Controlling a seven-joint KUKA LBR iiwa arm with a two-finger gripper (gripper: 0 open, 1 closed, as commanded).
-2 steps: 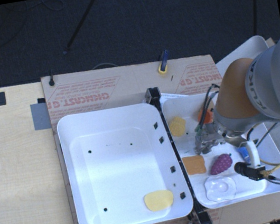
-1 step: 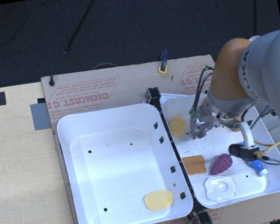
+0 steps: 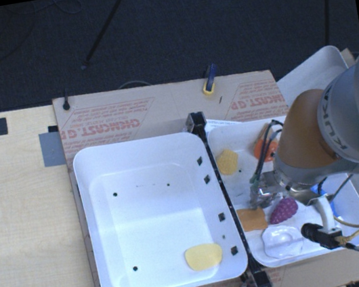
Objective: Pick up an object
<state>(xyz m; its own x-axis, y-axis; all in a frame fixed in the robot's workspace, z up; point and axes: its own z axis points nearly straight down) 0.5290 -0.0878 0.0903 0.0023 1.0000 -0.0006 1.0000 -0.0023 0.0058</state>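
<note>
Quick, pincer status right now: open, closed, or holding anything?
Pincer: cannot be told. It sits low in the right bin, next to the purple grape bunch and the tan block.

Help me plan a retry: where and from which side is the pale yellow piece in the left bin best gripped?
Judging from this view, grip the pale yellow piece across its shorter width, coming straight down from above. It lies flat and low near the left bin's front wall, with bare floor around it for the fingers.
</note>
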